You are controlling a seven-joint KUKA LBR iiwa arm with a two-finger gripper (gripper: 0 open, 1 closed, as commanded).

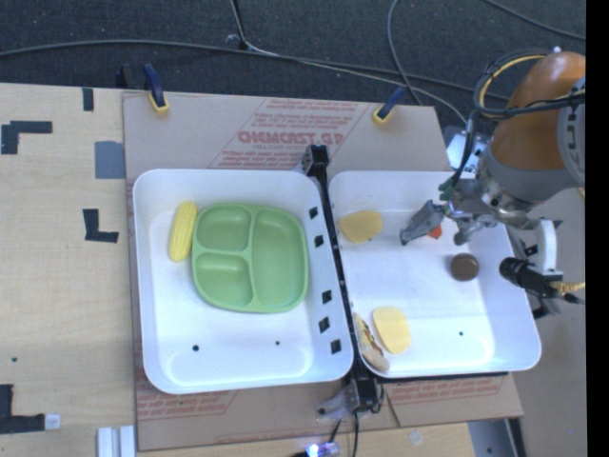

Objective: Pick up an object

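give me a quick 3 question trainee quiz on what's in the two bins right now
1. True or false: the corn cob lies inside the green divided tray.
2. Which bin is the end effector over? A) left bin B) right bin
3. Fill in: the small round brown object lies in the ___ bin.

Key: 1 false, it lies beside the tray, at its left edge. 2 B. 3 right.
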